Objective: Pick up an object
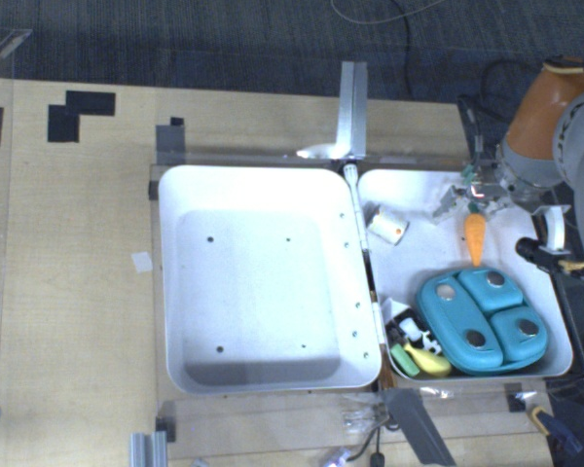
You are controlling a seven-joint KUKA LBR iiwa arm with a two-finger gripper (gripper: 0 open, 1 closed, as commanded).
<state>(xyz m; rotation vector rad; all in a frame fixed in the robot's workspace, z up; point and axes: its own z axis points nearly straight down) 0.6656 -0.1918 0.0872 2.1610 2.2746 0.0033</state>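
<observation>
Orange carrot-shaped toy (475,236), smooth and tapered, narrow end toward the near side, lies in the right-hand shallow white plastic bin (409,185), toward its far right part. Its upper end sits directly under the two-finger gripper (479,191), a small grey metal assembly with cabling; whether the tips touch the toy cannot be told, and the finger opening cannot be told either, as the parts blur together from above. Grey arm with orange band (545,115) enters from the right and far side. Nearer in the same bin: a large teal plastic piece of four rounded lobes (482,319), glossy, each lobe with a small hole or stud, well apart from the gripper and just near the carrot's tip. At that bin's near left corner, a yellow banana-shaped toy (425,359) lies against a small black-and-white item (414,334), details too small to read. A short white cylinder with an orange end (386,226) lies near the dividing wall, apart from the carrot. Left-hand white bin (175,261) has a smooth matte floor with small dark dots. Both bins rest on a pale wood-grain bench (68,309).
</observation>
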